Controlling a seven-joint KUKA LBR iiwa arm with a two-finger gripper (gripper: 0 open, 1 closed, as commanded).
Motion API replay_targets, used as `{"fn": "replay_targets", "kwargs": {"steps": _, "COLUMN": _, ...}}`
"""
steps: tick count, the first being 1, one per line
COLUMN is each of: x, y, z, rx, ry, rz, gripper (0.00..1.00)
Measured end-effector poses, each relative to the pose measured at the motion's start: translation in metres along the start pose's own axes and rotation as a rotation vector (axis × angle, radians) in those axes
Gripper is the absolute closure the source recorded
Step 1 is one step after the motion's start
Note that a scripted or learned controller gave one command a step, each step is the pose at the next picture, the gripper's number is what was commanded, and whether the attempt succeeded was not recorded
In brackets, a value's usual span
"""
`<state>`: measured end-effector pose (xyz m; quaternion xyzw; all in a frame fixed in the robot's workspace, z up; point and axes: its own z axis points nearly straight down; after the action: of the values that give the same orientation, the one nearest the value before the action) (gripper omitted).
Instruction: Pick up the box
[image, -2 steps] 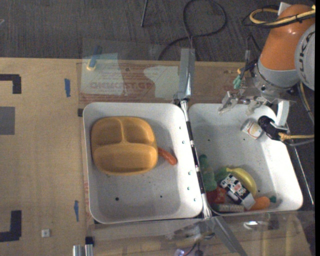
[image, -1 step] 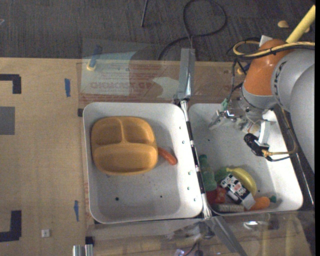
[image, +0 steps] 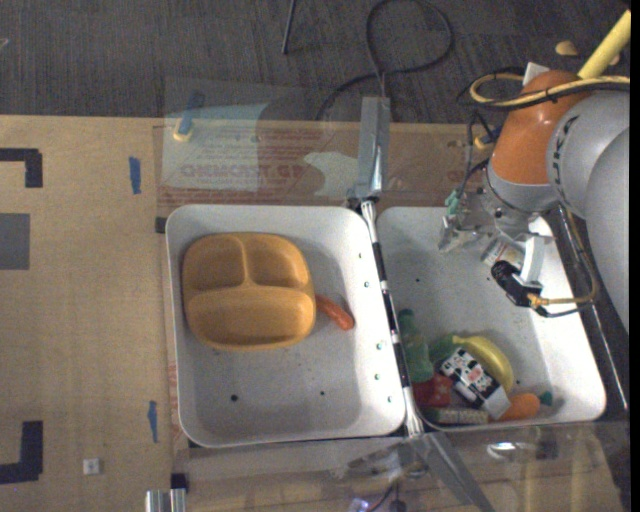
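The task looked barely begun. The box (image: 470, 378) lay in the near corner of the right bin (image: 575, 350), packed among a banana (image: 490, 357), a carrot (image: 522, 405) and some green and red toys, apparently untouched. The gripper (image: 470, 232) hung over the far end of that same bin, well apart from the box, and I could not tell whether it was open or closed. Judging by this, reaching, grasping and lifting all remained.
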<state>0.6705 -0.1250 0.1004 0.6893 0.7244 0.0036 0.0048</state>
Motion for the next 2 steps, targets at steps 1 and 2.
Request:
{"fn": "replay_targets", "kwargs": {"steps": 1, "x": 0.0, "y": 0.0, "z": 0.0, "rx": 0.001, "ry": 0.0, "rz": 0.0, "gripper": 0.0}}
{"fn": "replay_targets", "kwargs": {"steps": 2, "x": 0.033, "y": -0.001, "z": 0.013, "rx": 0.008, "ry": 0.002, "rz": 0.005, "gripper": 0.0}}
